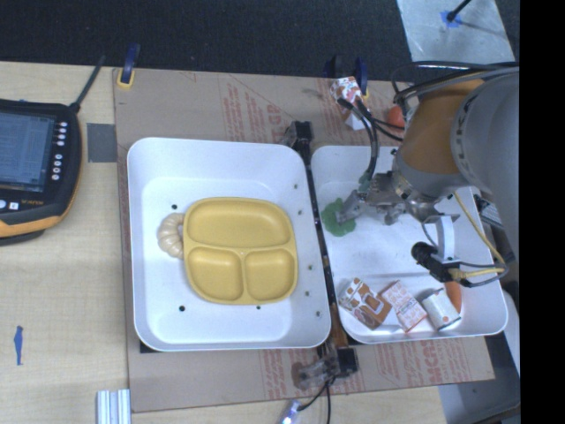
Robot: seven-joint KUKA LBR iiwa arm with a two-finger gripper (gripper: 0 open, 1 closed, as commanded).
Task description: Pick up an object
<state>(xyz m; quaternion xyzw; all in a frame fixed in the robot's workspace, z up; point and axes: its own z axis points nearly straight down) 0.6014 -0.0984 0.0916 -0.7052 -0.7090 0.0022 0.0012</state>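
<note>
Grey arm with an orange band

The arm is a bulky rounded grey shell with a wide orange band above the wrist. Below sits a metallic grey gripper assembly. Black cables loop along it, and yellow wires and a white strap trail at its side.

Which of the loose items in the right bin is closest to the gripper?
The flat green piece at the bin's left wall; the gripper is right over it. The printed packets lie along the near edge.
</note>
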